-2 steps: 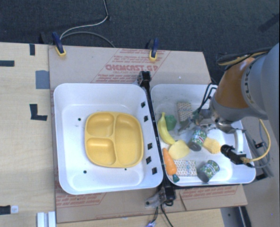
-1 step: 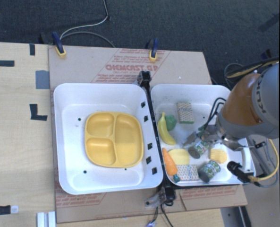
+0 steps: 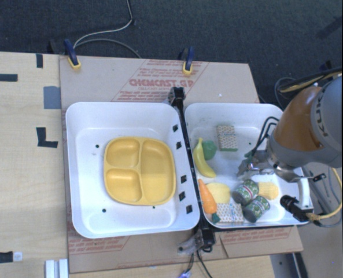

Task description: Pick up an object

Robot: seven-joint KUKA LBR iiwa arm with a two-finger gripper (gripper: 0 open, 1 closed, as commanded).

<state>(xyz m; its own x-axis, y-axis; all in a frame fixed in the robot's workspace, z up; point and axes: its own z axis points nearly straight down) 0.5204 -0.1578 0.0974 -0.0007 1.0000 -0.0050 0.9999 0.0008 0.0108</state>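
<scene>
The scene is evenly and quite brightly lit from above, so the two white bins [image 3: 78, 172] look almost washed out and their walls show little detail. Shadows are soft and short, seen mainly under the yellow plate [image 3: 140, 170] in the left bin. The picture is slightly soft and grainy, and the far dark floor [image 3: 217, 16] stays dim.

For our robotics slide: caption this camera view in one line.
Gripper hangs over toy food in the right bin; yellow plate sits in the left bin.
</scene>
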